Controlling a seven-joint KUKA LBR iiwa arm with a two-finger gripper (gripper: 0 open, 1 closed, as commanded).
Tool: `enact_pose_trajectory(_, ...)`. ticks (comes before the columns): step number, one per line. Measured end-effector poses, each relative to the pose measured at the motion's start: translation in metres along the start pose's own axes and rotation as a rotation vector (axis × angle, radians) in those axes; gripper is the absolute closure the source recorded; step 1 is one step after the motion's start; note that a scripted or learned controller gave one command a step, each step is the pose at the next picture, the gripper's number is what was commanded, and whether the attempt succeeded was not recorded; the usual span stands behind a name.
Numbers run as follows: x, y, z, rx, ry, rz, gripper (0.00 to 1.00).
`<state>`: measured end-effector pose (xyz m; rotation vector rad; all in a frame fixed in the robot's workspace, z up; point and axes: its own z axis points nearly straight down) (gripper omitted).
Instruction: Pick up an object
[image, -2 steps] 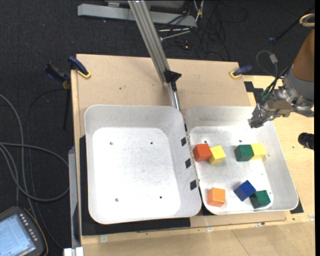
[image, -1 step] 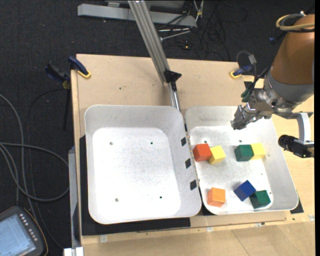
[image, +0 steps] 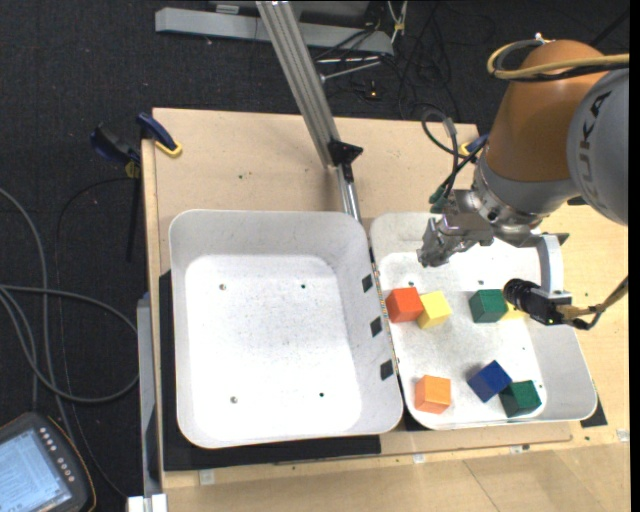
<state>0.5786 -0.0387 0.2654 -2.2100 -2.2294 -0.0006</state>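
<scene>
Two shallow white plastic bins sit side by side. The right-hand bin (image: 560, 395) holds six small cubes: two orange cubes (image: 404, 303) (image: 433, 392), one yellow cube (image: 435, 310), two green cubes (image: 488, 306) (image: 521, 397) and one blue cube (image: 489, 380).

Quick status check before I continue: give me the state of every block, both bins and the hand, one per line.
Hand: over the right bin's far-left part, nothing seen in it.
Orange-red block: resting, touching the yellow block.
Green block: resting, alone.
Orange block: resting, alone.
Blue block: resting against the dark green block.
Right bin: holds all six blocks.
Left bin: no blocks.
</scene>
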Motion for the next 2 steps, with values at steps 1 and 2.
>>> enact_pose_trajectory(1,0.058,-0.011,0.01,0.0,0.0,0.0,1.0)
enact_pose_trajectory(2,0.112,-0.001,0.015,-0.002,0.0,0.001,1.0)
